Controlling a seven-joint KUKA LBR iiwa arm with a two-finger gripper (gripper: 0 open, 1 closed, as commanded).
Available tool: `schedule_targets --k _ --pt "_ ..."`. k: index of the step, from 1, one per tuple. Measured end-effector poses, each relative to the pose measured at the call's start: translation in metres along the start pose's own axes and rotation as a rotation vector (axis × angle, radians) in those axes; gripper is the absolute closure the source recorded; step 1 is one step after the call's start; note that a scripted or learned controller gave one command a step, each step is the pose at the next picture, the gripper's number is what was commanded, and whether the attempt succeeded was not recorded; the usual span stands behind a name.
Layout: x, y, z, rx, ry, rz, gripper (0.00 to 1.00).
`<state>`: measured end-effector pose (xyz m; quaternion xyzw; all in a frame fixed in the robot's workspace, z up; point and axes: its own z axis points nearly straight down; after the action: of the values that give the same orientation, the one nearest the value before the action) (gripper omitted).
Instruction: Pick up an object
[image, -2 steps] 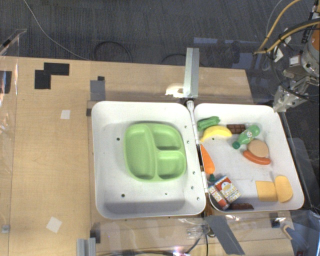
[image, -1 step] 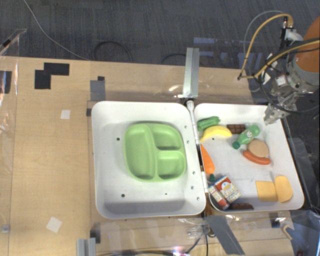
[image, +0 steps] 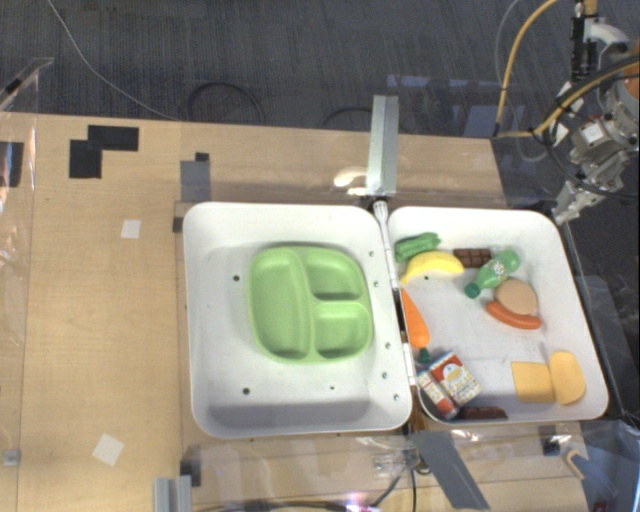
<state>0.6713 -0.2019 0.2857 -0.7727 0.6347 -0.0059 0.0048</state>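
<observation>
White bins, two side by side; all the loose items are in the right bin (image: 560, 240).

Near edge: red-and-white carton (image: 449, 383) at the near-left corner, long axis running diagonally, a dark bar just beside it. Yellow block (image: 532, 381) and orange rounded piece (image: 567, 377) touching each other at near-right.

Mid: carrot (image: 415, 320) along the divider wall, long axis near-to-far, thick end nearer. Sausage (image: 514, 317) with a tan bun-like piece touching it.

Far: banana (image: 431, 265), long axis roughly left-right, green pickle just behind it; green bottle (image: 492, 273) tilted, cap end toward far-right; chocolate piece beside it.

Left bin holds a green divided tray (image: 305, 302).

Gripper (image: 580, 198) sits past the right bin's far-right corner, outside the rim, nothing visibly held. Can't tell how far it's open; too small and cluttered.

Judgement: approach not begun. Everything lies down-left of the gripper; green bottle and sausage are nearest. Carrot against the wall looks like a poor pick.
</observation>
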Motion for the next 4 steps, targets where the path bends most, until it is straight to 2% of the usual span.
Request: schedule_targets --k 1,2,3,4 --pt "-0.039 0.101 0.122 -0.015 -0.010 -0.227 1.00" --pt "-0.061 0.055 0.054 -0.003 -0.002 0.063 1.00" --pt "-0.046 -0.007 0.008 -0.003 -0.003 -0.071 1.00" --pt "-0.020 0.016 -0.032 -0.005 -0.003 -0.293 1.00"
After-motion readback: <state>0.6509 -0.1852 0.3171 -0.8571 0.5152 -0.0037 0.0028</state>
